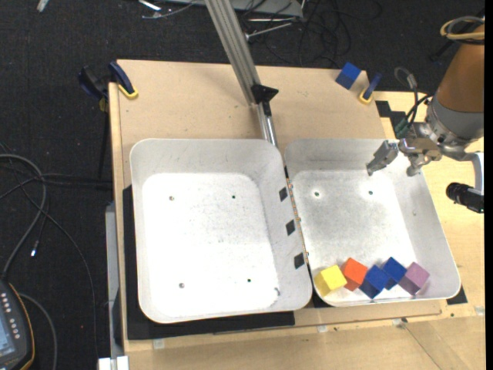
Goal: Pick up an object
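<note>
Orange block (355, 270) well below and a little left of gripper (399, 158), in right bin's (431, 214) near corner. Packed tight between yellow block (331, 279) and two blue blocks (383, 276); purple block (415, 277) farthest right. Fingers spread wide, grasping nothing. Open bin floor between; crowding neighbours hamper any grasp.

The light is bright and even, coming from above. The two white bins (208, 230) look very bright, almost washed out, with soft grey shade along their inner walls. Shadows are small and soft. The dark floor at the top and left of the frame stays dim. The picture is a bit grainy, and small things look fuzzy.
</note>
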`<act>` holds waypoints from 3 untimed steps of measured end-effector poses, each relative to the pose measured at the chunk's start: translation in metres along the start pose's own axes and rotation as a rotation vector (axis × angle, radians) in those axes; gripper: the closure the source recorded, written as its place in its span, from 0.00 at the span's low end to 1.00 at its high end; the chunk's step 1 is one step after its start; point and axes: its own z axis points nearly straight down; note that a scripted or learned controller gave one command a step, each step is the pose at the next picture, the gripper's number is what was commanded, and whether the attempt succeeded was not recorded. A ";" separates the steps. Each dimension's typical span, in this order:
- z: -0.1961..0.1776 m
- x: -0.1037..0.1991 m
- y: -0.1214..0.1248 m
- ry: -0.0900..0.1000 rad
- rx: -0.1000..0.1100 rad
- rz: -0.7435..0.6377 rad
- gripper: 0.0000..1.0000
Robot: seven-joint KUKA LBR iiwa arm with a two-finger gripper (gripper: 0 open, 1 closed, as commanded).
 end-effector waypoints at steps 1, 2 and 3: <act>0.090 0.068 -0.037 0.006 0.009 -0.003 0.00; 0.103 0.093 -0.124 0.002 0.002 0.005 0.00; 0.102 0.092 -0.122 0.001 -0.002 0.005 0.00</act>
